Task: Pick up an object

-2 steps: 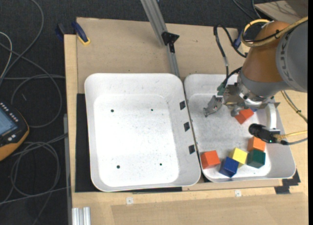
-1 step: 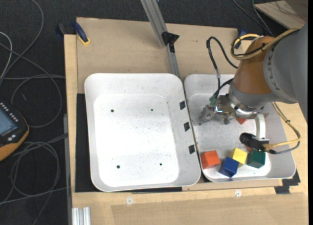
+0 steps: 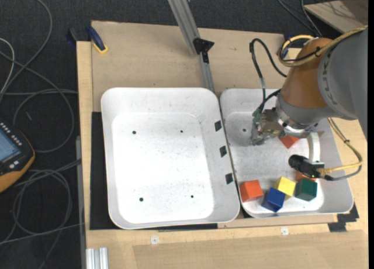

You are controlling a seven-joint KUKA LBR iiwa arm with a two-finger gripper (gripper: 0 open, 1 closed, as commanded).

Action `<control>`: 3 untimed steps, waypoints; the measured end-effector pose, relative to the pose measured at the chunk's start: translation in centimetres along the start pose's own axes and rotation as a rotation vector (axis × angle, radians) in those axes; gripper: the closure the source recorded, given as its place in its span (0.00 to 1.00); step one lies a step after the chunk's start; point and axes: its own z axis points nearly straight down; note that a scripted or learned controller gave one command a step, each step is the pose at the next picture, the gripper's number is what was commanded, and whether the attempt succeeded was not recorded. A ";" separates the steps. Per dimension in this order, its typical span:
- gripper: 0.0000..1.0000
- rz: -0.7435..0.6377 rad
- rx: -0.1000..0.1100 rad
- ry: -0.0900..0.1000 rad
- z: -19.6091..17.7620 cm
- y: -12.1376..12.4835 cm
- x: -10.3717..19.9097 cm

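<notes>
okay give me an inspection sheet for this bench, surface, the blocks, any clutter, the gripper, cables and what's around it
Surface: wooden bench bearing two shallow white bins; left bin, right bin.
Job's things: in the right bin's near end, orange block, blue block, yellow block, green block; a red block lies partly under the wrist.
Clutter: blue and yellow tool at the bench's far left corner.
Grippers: gripper low inside the right bin, apart from the near-end blocks; nothing seen between its fingers.
Cables: black cable and yellow cable along the arm; loose cables on the floor.
Surroundings: dark carpet, metal pole, handheld pendant at left.
</notes>
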 end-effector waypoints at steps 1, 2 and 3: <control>1.00 -0.001 -0.005 -0.002 -4.9 1.1 0.3; 1.00 0.000 -0.007 -0.003 -10.7 0.8 -0.6; 1.00 -0.001 0.000 -0.003 -10.6 0.8 -0.5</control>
